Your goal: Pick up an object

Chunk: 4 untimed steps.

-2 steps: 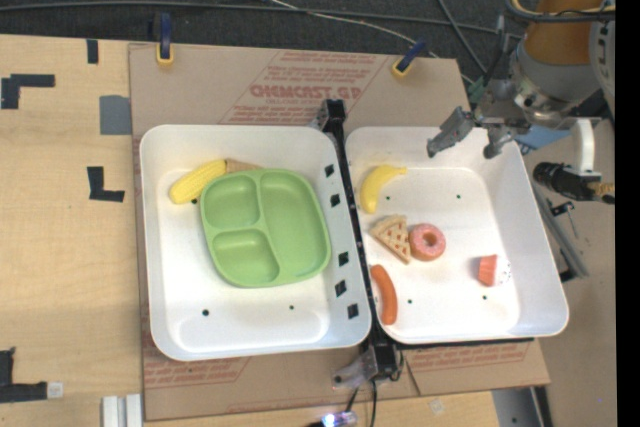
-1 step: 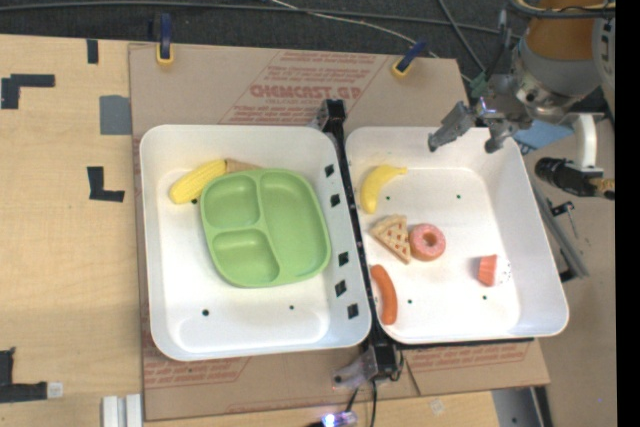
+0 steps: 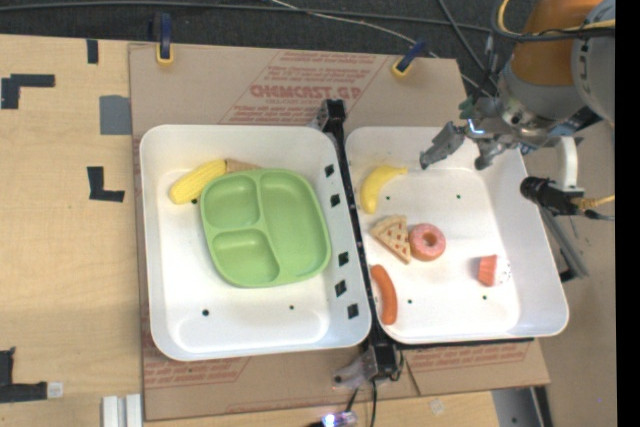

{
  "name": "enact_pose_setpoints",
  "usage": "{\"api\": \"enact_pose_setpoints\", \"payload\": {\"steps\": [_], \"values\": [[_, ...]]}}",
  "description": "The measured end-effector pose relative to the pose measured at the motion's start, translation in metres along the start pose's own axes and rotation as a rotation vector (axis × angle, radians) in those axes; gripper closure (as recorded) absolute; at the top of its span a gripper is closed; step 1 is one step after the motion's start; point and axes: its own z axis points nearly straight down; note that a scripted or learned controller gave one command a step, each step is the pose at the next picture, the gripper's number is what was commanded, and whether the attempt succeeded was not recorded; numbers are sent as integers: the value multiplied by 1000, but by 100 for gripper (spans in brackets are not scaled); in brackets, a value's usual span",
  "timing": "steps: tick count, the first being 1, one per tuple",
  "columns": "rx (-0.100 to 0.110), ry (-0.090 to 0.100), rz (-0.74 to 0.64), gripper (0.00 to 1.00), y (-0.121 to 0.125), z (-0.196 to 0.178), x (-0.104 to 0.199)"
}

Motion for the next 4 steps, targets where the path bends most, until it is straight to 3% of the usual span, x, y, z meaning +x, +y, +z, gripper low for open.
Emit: {"api": "enact_pose_setpoints", "payload": {"steps": [2, 3, 4], "values": [[0, 1, -2, 0, 4, 99, 16], [-3, 1, -3, 100, 4, 86, 16], [-8, 2, -2, 100, 5, 25, 23]]}}
